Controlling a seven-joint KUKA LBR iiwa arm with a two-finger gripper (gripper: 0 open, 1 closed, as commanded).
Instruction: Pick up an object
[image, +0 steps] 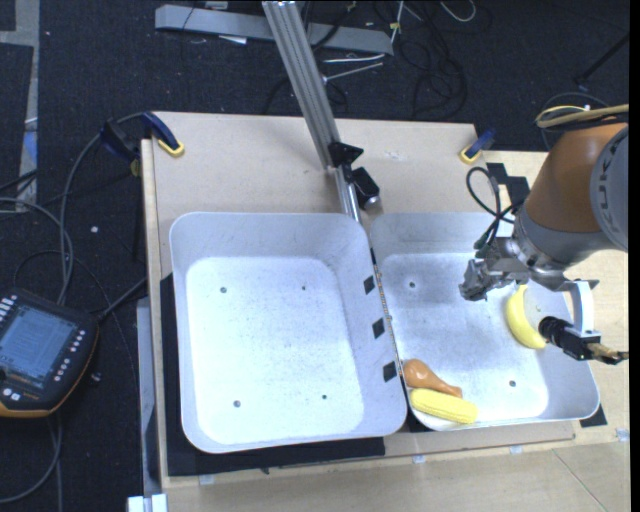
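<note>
At the near edge of the right bin (560, 405) I see a corn cob (444, 406) and an orange piece (430, 377); farther right lies a banana (522, 318), just beside my gripper (478, 280); its finger state I cannot tell; a descent from here might nudge the banana aside.

The left bin (270, 340) offers open floor from wall to wall. In the right bin (450, 330), the centre and far-left corner are open; a banana (522, 318) crowds the right wall, while a corn cob (443, 406) and an orange-brown piece (428, 376) block the near-left corner.
</note>
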